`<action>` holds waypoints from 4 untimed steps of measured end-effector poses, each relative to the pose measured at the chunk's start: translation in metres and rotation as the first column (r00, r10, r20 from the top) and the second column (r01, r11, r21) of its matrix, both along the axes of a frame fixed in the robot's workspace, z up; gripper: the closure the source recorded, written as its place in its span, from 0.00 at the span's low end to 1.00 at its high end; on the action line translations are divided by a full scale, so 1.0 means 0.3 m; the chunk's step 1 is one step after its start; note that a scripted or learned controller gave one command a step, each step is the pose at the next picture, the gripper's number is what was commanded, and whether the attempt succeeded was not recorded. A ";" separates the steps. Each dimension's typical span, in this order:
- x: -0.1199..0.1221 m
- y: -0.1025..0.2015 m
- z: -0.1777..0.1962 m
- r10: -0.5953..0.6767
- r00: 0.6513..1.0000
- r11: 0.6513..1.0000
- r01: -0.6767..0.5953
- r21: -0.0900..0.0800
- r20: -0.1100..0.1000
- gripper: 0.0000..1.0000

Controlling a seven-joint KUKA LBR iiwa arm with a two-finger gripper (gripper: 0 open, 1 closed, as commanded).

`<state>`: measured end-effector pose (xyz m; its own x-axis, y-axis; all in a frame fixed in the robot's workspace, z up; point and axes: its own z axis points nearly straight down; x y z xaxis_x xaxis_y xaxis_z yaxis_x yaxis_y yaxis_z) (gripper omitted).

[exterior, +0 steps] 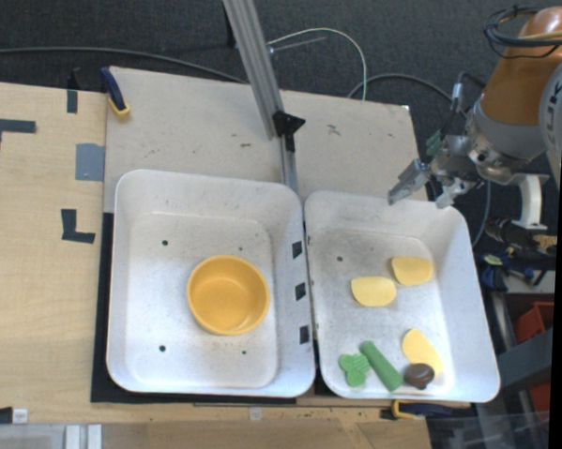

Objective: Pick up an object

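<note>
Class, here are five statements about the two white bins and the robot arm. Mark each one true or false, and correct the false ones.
1. The yellow bowl sits in the left bin. True.
2. The gripper is holding a yellow piece. False: nothing is between its fingers; it hovers over the right bin's far edge.
3. The green brush lies in the right bin. True.
4. The bowl is tipped on its side. False: it stands upright.
5. The brown ball is in the left bin. False: it is in the right bin.
</note>
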<state>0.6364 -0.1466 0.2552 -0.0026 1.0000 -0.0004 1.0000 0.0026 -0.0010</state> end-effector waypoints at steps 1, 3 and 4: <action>0.000 0.000 0.000 0.000 1.000 1.000 0.000 0.000 0.000 0.00; -0.019 -0.011 -0.352 0.000 1.000 1.000 0.000 0.000 -0.005 0.00; 0.005 -0.002 -0.551 0.001 1.000 1.000 -0.001 0.000 -0.006 0.00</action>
